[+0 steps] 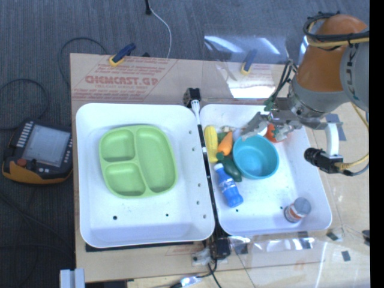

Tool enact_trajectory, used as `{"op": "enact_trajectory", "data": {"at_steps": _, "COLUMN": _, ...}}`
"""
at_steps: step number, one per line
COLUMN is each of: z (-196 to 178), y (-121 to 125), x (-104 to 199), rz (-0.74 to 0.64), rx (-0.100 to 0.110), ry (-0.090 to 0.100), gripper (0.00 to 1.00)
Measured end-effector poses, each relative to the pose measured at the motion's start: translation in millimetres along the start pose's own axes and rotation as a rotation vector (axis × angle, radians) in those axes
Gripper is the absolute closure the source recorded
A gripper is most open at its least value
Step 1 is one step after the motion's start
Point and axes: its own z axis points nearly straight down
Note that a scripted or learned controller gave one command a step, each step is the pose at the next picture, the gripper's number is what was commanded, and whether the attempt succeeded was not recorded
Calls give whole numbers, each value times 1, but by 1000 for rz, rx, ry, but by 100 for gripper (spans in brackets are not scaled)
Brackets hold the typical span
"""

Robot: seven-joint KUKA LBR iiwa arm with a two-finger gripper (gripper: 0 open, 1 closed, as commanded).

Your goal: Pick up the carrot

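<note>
Now my jaws (268, 123) hover just right of the bowl's (256, 157) far rim; whether they're spread, I cannot tell. Left of that bowl lies the carrot (225, 142), touching its rim, long axis slanting toward the corn (210, 141).

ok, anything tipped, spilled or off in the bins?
Mostly fine. The blue bottle lies on its side by the blue bowl, and a small can sits tilted near the right bin's corner. No spills visible.
</note>
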Motion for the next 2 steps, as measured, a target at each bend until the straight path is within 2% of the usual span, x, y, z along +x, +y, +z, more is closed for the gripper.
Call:
{"op": "enact_trajectory", "data": {"at_steps": 1, "z": 53, "y": 18, "x": 65, "rz": 26, "rx": 5, "ry": 1, "gripper": 0}}
{"op": "enact_trajectory", "data": {"at_steps": 2, "z": 50, "y": 56, "x": 14, "rz": 313, "rx": 0, "ry": -3, "gripper": 0}}
